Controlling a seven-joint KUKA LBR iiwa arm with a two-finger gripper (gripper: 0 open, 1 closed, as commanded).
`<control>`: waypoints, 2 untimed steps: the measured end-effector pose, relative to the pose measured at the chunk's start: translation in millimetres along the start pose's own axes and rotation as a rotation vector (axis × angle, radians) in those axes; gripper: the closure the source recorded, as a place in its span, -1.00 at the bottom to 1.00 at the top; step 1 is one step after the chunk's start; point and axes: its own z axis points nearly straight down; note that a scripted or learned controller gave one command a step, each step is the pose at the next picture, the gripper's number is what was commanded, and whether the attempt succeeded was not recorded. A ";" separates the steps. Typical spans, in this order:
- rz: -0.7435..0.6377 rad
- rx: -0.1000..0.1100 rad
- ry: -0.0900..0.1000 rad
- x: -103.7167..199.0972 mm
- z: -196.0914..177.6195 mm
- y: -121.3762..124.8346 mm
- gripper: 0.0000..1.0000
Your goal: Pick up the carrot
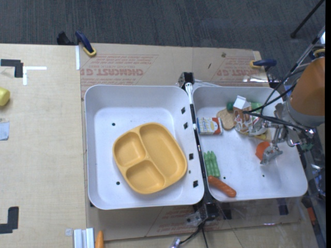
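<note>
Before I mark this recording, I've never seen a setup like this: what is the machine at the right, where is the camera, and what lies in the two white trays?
One camera looks down at a slant. The grey and orange thing is a robot arm reaching in; its gripper hangs over the right bin, beside an orange-red item, with nothing visibly held. That bin holds the carrot near its front edge, a green vegetable just behind it, and small food packets further back. The left bin holds a yellow divided plate.
</note>
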 end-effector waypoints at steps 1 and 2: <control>0.080 -0.003 0.004 43.6 1.2 68.1 -1.00; 0.388 0.001 -0.003 33.7 -203.6 94.7 -1.00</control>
